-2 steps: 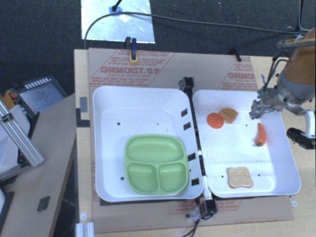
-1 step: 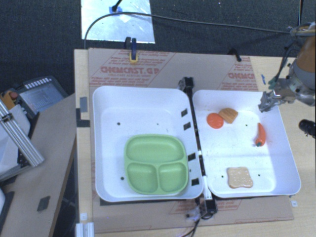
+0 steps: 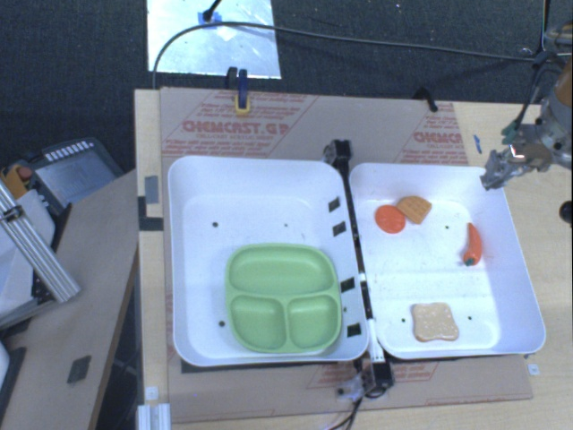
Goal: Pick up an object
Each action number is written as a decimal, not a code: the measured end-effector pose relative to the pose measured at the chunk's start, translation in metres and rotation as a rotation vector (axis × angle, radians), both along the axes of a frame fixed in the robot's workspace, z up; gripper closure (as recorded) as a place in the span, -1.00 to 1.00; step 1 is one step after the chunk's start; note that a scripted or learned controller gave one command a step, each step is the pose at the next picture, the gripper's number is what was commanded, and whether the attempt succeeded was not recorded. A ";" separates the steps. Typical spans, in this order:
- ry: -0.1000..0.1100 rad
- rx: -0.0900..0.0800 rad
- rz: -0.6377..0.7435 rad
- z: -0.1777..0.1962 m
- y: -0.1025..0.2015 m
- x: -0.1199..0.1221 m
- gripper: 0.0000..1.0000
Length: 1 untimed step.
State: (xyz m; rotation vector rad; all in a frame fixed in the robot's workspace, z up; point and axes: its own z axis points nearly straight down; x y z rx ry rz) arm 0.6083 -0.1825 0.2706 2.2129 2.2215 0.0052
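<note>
Toast (image 3: 435,322), the piece lying closest to the viewer, is resting flat near the front of the right bin (image 3: 519,267), well below the claw (image 3: 498,174) and a little to its left. Up from it, an orange carrot (image 3: 472,245) is lying along the bin's right side, below the claw and nearer to it than the toast is. A red disc (image 3: 390,219) and a tan waffle-like cracker (image 3: 414,209) are touching each other toward the bin's back, off to the claw's left and slightly lower.

Hanging over the right bin's back right corner, the claw is pointing down and leftward, holding nothing that can be seen; how far its tips are parted cannot be told at this size. Behind it, the grey arm (image 3: 551,137) is reaching in from the right edge, its wrist tilting down toward the bin.

Far to the claw's left, a green divided plate (image 3: 282,296) is sitting in the front of the left bin (image 3: 192,240). Both bins are resting on a printed cardboard sheet (image 3: 269,119) covering the table (image 3: 148,150).
</note>
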 end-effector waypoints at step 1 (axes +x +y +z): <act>0.005 0.003 0.005 0.003 0.054 -0.010 1.00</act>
